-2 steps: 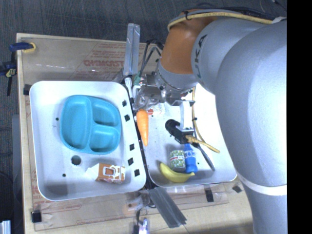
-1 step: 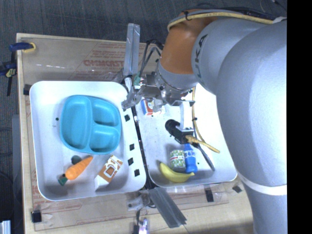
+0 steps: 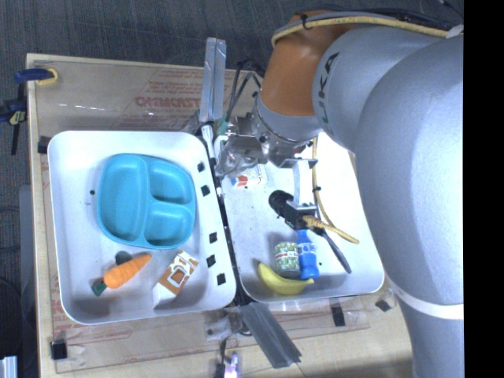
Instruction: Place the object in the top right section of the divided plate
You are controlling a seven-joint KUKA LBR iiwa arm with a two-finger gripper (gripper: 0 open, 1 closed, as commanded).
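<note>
A: What lies nearest in the left bin (image 3: 71,211)?

B: A carrot (image 3: 126,272) and a carton (image 3: 179,272), side by side along the near wall, neither touching the plate.

A: And the right bin (image 3: 252,227)?

B: A banana (image 3: 282,282) at the near edge. Just behind it stand a can (image 3: 287,257) and a blue bottle (image 3: 306,260), close together.

A: Where is the plate (image 3: 126,203)?

B: Mid left bin, blue, three sections, lying flat. Its two smaller sections face the wall between the bins.

A: And the thing to be placed?

B: Every loose item is off the plate. Closest to the gripper is a small white-and-red piece (image 3: 247,182), on the right bin's floor near the far left corner, across the dividing wall from the plate.

A: The gripper (image 3: 234,154)?

B: Just beyond that piece, low over the same corner and close to the dividing wall. Whether it is open or closed, I cannot tell, nor whether it touches the piece.

A: Farther back?

B: The grey arm (image 3: 378,93) with its orange band comes in from the right, covering the bin's far right part, and the table (image 3: 118,93) runs beyond both bins.
</note>
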